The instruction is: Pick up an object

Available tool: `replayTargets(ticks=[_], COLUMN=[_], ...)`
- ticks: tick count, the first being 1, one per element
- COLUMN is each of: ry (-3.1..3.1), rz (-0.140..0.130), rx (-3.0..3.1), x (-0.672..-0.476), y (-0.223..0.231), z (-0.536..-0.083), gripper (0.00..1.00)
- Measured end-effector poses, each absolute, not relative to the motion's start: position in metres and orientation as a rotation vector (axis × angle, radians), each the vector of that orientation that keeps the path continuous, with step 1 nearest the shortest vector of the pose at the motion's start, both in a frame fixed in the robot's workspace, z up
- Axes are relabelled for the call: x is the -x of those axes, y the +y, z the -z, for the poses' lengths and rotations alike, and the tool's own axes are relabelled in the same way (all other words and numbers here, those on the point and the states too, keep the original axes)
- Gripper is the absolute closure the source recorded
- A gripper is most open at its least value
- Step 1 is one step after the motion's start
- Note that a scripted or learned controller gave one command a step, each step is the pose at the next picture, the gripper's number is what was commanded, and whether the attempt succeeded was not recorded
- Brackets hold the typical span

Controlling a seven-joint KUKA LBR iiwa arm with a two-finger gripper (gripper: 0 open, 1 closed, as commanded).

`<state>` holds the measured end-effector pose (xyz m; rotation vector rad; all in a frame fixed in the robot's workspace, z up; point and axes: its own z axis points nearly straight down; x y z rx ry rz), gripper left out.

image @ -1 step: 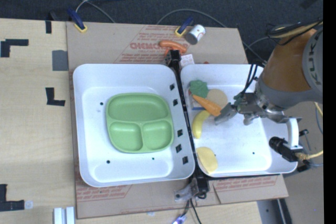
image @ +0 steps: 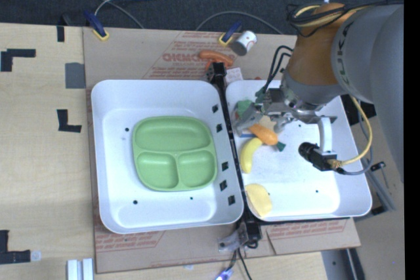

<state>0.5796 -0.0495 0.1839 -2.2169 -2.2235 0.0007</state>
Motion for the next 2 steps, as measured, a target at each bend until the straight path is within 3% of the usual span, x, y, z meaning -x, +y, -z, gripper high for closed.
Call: replayTargets(ticks=[1, 2], ry=[-2.221, -2.221], rz=[-0.004, -0.005], rx=[2.221, 2.218], x=[-0.6049, -0.6048], y=[-0.0946, -0.0936], z=[-0.1013, -0.1106], gripper=[0.0, 1.0])
